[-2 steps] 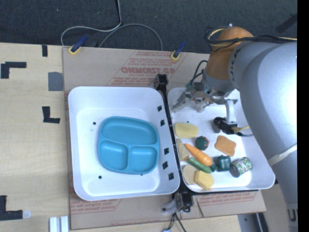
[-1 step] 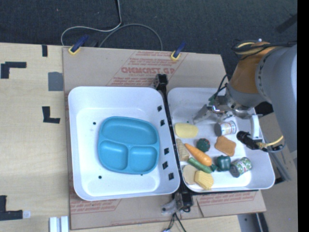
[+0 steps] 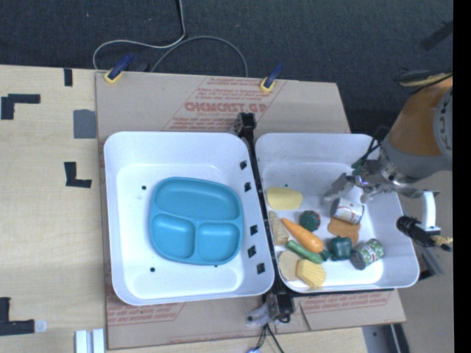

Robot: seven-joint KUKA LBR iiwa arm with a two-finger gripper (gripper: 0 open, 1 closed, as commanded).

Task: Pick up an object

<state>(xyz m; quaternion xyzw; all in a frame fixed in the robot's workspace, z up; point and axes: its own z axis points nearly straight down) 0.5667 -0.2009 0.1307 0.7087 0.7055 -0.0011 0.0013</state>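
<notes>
My gripper [image 3: 348,195] hangs over the right bin [image 3: 309,151], near its right side, with its fingers [image 3: 335,187] spread open and nothing between them. Just below it lies a small silver can [image 3: 347,212] resting against an orange-brown piece [image 3: 343,228]. Toy food is heaped in the bin's front half: a yellow lemon [image 3: 284,198], a green ball [image 3: 310,218], a carrot [image 3: 303,234], a dark green piece [image 3: 339,248], a green-labelled can [image 3: 366,254], a corn cob [image 3: 311,273] and a green pod [image 3: 302,254].
In the left bin [image 3: 125,160] lies a blue divided plate [image 3: 196,220]. The black divider [image 3: 251,190] runs between the bins. My arm's orange band [image 3: 416,123] comes in from the right. A cable [image 3: 176,43] loops behind the bins.
</notes>
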